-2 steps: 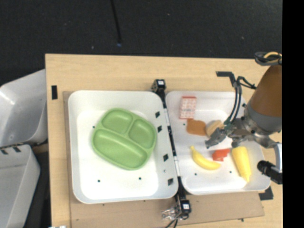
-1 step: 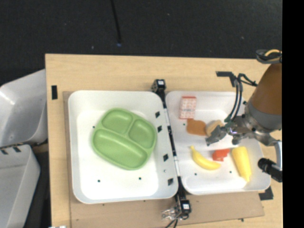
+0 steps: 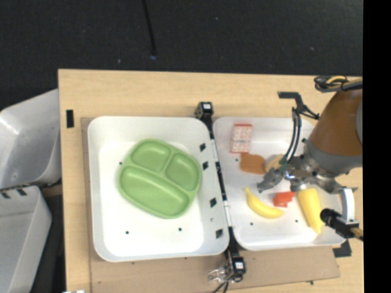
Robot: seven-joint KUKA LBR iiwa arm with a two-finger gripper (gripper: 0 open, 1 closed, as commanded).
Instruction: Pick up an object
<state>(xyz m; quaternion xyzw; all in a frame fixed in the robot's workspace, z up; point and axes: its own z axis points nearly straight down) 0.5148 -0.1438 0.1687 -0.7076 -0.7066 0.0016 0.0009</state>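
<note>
- Nearest edge of the desk (image 3: 73, 163): two white bins side by side. Left bin (image 3: 101, 224) carries a green divided plate (image 3: 160, 177), well apart from the arm.
- Right bin (image 3: 269, 240), near side: yellow banana (image 3: 264, 205) lying flat toward the divider; a second yellow piece, corn-like (image 3: 310, 208), sits to its right, partly under the wrist hardware.
- Small red block (image 3: 283, 198) sits between the two yellow items, just below the end effector (image 3: 276, 177).
- End effector: metal fingers hang low over the middle of the right bin, tips near the red block and the brown item (image 3: 252, 163). Can't tell how far they're spread; too blurred and partly hidden by the wrist. Nothing visibly clamped between them.
- Farther back: red-and-white packet (image 3: 242, 137) near the bin's far wall, untouched.
- Arm (image 3: 336, 133) comes in from the right, orange band above the wrist.
- Progress, my read: approach done, pick not yet confirmed. All items look to be resting on the bin floor. Left: close on one item (red block or brown one look the likeliest targets) and lift clear.
</note>
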